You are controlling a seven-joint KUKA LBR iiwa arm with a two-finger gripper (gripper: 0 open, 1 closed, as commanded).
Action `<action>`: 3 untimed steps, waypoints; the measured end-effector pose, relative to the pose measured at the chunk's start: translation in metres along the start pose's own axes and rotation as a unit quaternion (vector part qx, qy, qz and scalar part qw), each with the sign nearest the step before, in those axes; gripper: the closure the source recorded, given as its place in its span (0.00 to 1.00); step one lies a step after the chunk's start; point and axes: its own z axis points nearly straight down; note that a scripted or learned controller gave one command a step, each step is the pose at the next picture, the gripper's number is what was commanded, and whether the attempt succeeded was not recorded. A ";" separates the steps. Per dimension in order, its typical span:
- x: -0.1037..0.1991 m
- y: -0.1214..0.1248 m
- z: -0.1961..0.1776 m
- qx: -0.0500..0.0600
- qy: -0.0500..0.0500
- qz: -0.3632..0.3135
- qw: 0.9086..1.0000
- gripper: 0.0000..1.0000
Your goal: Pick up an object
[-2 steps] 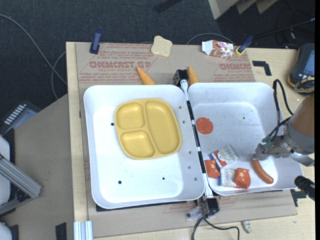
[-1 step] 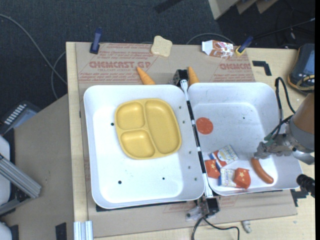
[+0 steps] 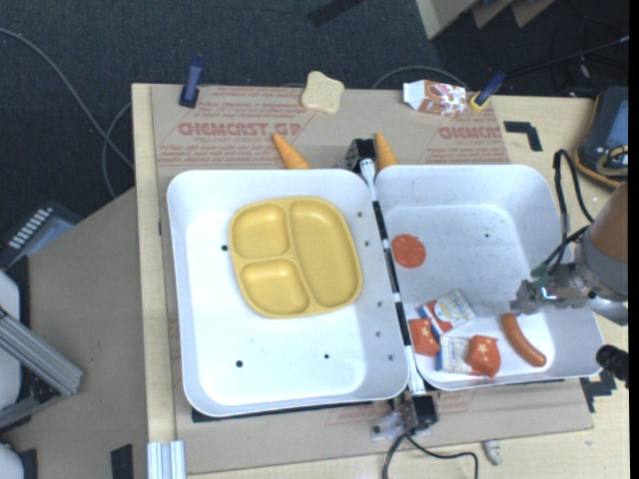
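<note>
Beside the right wall of the right shallow white plastic bin (image 3: 547,193), the grey KUKA arm (image 3: 611,257) shows as a rounded, blurred bulk, brownish-orange toward its top and pale grey below. From it a small two-finger metal gripper (image 3: 534,295) juts over the bin floor, silvery-grey with dark joints and thin, angular parts. A thin black cable (image 3: 562,193) loops along the arm above the bin's right rim.

Right bin: small toy foods, loose.
Orange disc (image 3: 408,251) lies flat near left wall; sausage (image 3: 524,338) lies diagonal by front rim; red-and-white packets (image 3: 454,333) are clustered front-left.
</note>
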 end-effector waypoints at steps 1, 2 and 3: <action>0.000 0.000 -0.010 -0.001 -0.001 0.000 1.000 1.00; 0.000 0.001 -0.020 -0.002 -0.001 0.000 1.000 1.00; 0.000 0.001 -0.019 -0.002 -0.001 0.001 1.000 0.00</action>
